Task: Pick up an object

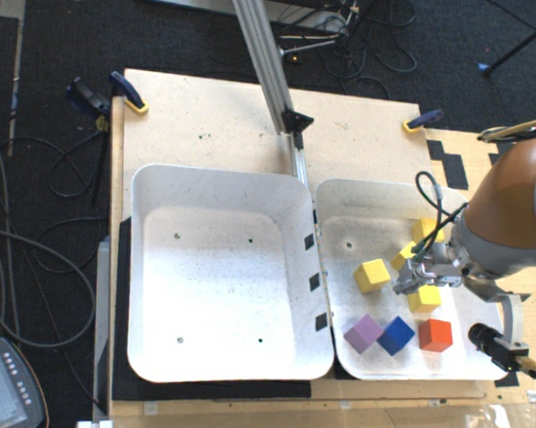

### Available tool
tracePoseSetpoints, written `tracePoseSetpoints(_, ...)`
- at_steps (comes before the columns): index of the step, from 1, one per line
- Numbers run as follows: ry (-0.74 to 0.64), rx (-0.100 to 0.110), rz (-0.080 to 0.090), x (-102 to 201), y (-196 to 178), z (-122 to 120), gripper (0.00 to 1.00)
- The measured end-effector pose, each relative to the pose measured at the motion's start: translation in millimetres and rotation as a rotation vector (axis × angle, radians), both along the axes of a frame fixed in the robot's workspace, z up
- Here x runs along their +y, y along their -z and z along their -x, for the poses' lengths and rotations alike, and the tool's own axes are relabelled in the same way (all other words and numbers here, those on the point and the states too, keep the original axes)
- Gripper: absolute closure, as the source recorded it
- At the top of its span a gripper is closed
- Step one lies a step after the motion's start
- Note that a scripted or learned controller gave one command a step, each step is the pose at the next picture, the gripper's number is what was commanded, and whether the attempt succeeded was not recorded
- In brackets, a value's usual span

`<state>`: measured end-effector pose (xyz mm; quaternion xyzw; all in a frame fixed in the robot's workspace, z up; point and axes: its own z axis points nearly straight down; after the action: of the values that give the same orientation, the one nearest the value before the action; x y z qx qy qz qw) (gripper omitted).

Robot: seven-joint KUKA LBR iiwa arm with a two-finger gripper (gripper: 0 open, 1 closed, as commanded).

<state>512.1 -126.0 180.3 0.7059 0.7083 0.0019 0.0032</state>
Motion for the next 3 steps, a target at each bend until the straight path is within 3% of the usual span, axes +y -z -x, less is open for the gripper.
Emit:
tracePoseSetpoints(1, 0.001, 0.000, 0.001, -2.8, -61.4, 3.6, 1.00)
tracePoseSetpoints(2, 0.001, 0.004, 0.000, -2.8, -78.4, 2.6, 1.00)
tracePoseSetpoints(3, -0.004, 0.007, -0.002, 46.4, -62.6, -22.3, 1.00)
